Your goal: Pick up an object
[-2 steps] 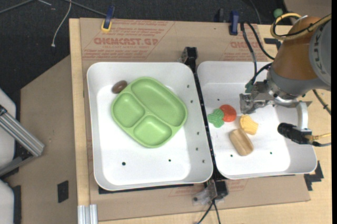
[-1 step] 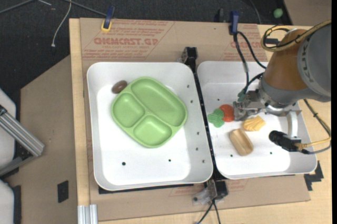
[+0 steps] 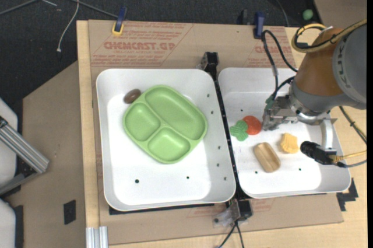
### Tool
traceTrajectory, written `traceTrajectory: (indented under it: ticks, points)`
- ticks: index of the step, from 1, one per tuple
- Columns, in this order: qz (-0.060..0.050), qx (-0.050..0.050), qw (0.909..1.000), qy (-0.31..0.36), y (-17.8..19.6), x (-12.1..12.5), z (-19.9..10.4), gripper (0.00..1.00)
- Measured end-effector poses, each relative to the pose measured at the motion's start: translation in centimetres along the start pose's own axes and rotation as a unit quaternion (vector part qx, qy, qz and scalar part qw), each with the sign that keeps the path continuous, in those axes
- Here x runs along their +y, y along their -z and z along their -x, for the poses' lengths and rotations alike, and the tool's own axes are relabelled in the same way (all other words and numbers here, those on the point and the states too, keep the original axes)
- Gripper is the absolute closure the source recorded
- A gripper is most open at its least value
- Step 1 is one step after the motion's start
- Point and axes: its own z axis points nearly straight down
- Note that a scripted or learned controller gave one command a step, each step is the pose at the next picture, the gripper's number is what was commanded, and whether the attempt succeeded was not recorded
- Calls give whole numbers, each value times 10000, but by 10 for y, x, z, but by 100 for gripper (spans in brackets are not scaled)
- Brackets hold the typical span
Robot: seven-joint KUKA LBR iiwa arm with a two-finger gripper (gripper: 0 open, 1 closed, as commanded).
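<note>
In the right bin (image 3: 250,89) lie a red round item (image 3: 252,124) touching a green leafy piece (image 3: 239,131), a tan bread-like block (image 3: 266,157) and a small yellow chunk (image 3: 289,143). The gripper (image 3: 273,116) hangs low over this bin, just right of the red item and above the yellow chunk. The wrist covers its fingertips. Nothing shows between them.
The left bin (image 3: 116,165) holds a green three-compartment plate (image 3: 165,123) and a small brown object (image 3: 133,96) at the plate's upper left. A black divider (image 3: 220,118) runs between the bins. Cables trail off the arm at the right.
</note>
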Motion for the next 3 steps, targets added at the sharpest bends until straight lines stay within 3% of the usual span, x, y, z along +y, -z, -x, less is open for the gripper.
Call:
traceTrajectory:
  ticks: [1,3]
  points:
    - [24,-10,10000,15,55,3,-11,100]
    - [34,-16,10000,11,153,13,1,100]
